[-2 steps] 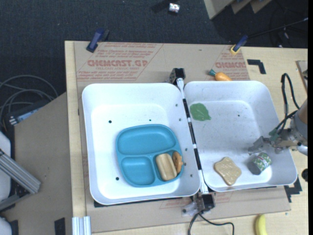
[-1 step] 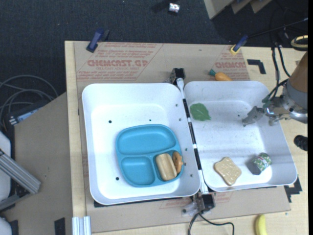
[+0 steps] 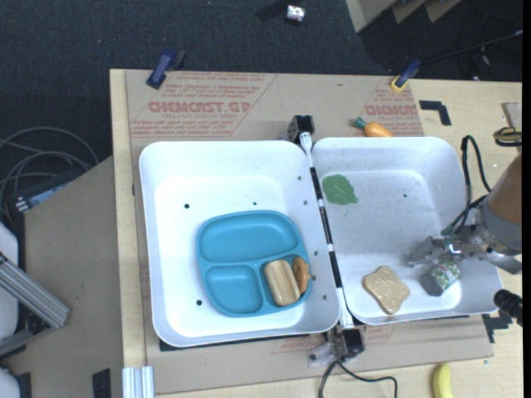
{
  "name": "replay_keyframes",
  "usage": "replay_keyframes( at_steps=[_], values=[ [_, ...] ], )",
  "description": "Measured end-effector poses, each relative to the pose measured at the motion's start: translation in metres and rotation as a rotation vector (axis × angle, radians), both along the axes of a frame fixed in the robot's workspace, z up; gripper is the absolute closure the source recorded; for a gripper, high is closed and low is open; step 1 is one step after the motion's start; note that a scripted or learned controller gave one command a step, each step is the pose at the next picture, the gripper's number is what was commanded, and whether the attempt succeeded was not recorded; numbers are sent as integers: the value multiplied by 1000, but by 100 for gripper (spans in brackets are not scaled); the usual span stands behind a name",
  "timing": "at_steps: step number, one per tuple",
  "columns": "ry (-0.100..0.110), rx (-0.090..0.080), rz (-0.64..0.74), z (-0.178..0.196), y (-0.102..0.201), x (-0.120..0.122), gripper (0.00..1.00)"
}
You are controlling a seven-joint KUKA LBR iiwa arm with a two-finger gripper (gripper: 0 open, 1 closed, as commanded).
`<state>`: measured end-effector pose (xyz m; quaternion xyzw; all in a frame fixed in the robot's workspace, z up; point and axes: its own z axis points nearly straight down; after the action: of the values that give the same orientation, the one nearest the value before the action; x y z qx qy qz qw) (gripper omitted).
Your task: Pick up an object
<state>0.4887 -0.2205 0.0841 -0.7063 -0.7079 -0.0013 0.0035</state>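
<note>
Jaws, open or closed impossible to tell, of the grey two-finger gripper [image 3: 436, 255] hang over a small green-and-grey can [image 3: 441, 277] near the right white bin's [image 3: 390, 152] front right corner, seemingly positioned to grasp it.

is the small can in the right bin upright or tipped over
Tipped. The small can lies on its side on the right bin floor, green label facing up, just under the claw.

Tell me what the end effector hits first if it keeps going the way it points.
Likely the right bin's floor: the end effector points left, above the tan cracker and beside the small can. Depth is unclear.
</note>
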Motion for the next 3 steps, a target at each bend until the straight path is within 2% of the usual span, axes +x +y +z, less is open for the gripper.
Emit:
replay_keyframes(
  at_steps=[1, 2, 3],
  values=[
    [-5, -5, 1, 51, 92, 47, 0],
    [-6, -9, -2, 92, 16, 104, 0],
    [-2, -7, -3, 68, 7, 13, 0]
  ],
)
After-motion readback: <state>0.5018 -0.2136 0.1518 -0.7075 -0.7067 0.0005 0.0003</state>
